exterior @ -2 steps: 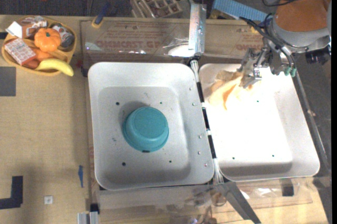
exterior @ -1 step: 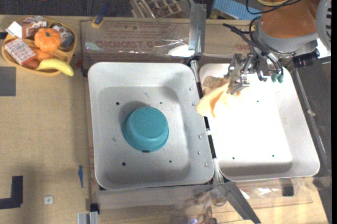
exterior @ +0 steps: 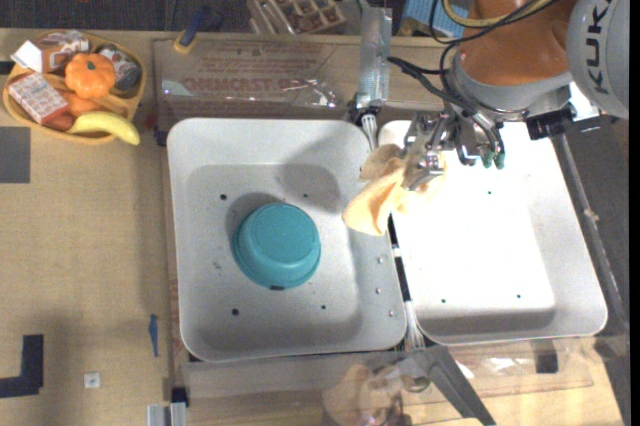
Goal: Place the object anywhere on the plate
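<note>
Camera view: your tool [exterior: 425,166] grips the cloth [exterior: 378,197] right of the plate [exterior: 278,245]; next, carry it left onto that.

Bright, even overhead light; soft shadow in the left bin [exterior: 190,154]; slightly grainy, mild blur.

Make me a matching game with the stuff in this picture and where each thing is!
Things:
1. teal plate
2. yellow object
3. banana
4. gripper

Places:
A. in the basket at far left
B. in the left bin
C. above the right bin's left edge
D. over the rim between the bins

Pairs: 1-B, 2-D, 3-A, 4-C
</note>
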Controlling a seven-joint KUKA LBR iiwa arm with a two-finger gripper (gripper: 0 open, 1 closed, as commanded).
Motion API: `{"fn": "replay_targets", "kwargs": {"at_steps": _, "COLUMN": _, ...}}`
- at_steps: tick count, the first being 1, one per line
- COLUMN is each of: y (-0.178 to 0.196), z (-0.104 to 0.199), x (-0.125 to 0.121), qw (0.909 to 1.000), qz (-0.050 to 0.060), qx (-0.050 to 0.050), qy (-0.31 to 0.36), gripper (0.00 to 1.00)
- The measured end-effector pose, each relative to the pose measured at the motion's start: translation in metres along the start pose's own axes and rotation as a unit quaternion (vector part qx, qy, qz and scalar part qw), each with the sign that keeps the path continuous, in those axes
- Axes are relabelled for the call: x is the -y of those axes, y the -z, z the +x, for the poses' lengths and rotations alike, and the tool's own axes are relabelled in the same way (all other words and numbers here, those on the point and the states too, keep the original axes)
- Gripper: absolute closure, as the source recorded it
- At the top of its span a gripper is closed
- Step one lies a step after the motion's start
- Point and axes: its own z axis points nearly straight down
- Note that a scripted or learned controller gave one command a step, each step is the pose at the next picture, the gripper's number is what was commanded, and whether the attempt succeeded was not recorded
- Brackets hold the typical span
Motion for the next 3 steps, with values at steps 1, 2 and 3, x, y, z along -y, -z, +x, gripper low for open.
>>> {"fn": "replay_targets", "kwargs": {"at_steps": 1, "y": -0.013, "z": 0.024, "x": -0.048, "qw": 1.0000, "qz": 0.000, "qx": 0.000, "qy": 0.001, "gripper": 1.00}}
{"fn": "replay_targets", "kwargs": {"at_steps": 2, "y": -0.005, "z": 0.038, "x": -0.096, "qw": 1.0000, "qz": 0.000, "qx": -0.001, "qy": 0.001, "gripper": 1.00}}
{"fn": "replay_targets", "kwargs": {"at_steps": 3, "y": -0.006, "z": 0.064, "x": -0.140, "qw": 1.0000, "qz": 0.001, "qx": -0.001, "qy": 0.001, "gripper": 1.00}}
